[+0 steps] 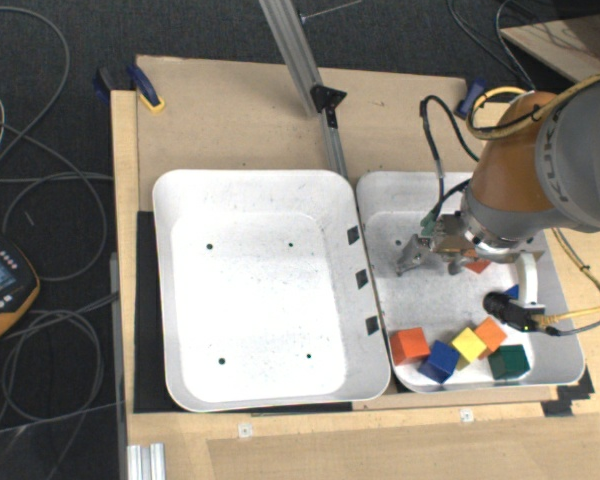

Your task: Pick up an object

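Coloured blocks [460, 350] cluster at the right bin's [380, 218] near edge; jaws state cannot be told.

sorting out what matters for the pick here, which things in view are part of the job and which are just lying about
Part of the job:
- gripper, low in the right bin
- orange block
- blue block
- yellow block
- second orange block
- green block

Just lying about:
- left bin
- blue clamps at the bench's back corners
- handheld controller on the floor
- loose cables
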Robot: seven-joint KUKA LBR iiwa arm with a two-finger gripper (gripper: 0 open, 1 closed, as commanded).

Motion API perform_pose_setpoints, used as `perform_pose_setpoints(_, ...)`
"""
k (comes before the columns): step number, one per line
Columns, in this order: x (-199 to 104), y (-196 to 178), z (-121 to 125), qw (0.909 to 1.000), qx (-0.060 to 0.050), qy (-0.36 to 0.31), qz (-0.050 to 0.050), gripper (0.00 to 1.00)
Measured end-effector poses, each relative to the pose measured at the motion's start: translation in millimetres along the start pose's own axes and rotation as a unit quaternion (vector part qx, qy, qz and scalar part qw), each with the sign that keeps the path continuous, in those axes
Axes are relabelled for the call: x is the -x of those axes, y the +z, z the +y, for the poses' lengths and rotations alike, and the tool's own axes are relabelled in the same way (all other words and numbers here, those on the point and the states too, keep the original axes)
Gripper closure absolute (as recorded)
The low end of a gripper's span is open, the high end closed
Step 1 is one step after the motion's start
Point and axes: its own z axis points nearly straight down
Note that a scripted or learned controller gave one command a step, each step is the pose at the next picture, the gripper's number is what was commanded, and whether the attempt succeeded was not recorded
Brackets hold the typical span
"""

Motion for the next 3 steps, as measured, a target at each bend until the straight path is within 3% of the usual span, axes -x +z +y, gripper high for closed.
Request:
perform_pose_setpoints(1,0,-15,3,1.0,0.005,0.0,-0.001,1.0)
perform_pose_setpoints(3,4,-142,3,1.0,0.009,-0.001,-0.002,1.0)
